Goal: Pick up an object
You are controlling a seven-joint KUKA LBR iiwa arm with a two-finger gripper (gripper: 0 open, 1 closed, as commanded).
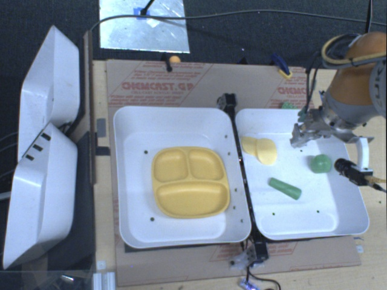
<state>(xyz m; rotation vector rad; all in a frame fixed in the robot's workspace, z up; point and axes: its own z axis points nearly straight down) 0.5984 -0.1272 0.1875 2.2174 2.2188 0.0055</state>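
Yellow divided tray (190, 181) in left bin (130, 162), fingers (300, 136) state unclear, green ball (321, 162) nearby

Grey arm (354, 104), orange band, metal claw (300, 136)

Colours only: left bin (130, 180) showing plain white, holding a yellow divided tray (190, 181). Right bin (344, 219) also white, carrying a pale yellow piece (260, 149), a green cylinder (285, 188) and a lighter green ball (321, 163). Arm (357, 83) reading grey with an orange band; pincer (302, 135) looking metallic grey. Table (163, 80) showing tan board with red printed lettering. Silver foil-like sheet (144, 16) sitting on dark, near-black floor, blue bit on it. White housings (45, 156) on the left.
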